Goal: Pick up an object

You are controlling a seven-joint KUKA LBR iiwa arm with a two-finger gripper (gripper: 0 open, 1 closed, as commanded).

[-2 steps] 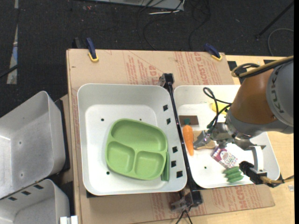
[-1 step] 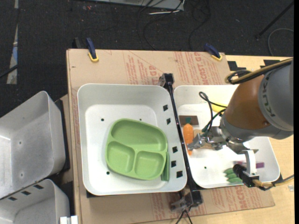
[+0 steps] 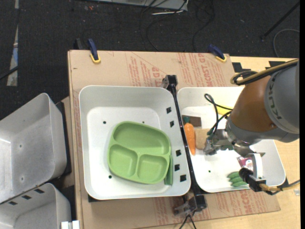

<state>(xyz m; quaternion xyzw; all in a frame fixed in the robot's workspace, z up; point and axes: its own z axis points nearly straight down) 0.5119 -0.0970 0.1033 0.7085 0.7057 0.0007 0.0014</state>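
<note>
The grey arm with its orange band (image 3: 259,109) fills the right of the frame, bent down into the right-hand shallow white bin (image 3: 274,175). The left-hand white bin (image 3: 90,128) at centre holds a light green plastic tray with three compartments (image 3: 139,152). An orange carrot-shaped toy (image 3: 190,137) lies along the right bin's left wall, just left of the gripper (image 3: 212,144), near it. A small green leafy toy (image 3: 236,178) sits lower right, beside a small pink-and-white item (image 3: 250,163).
</note>
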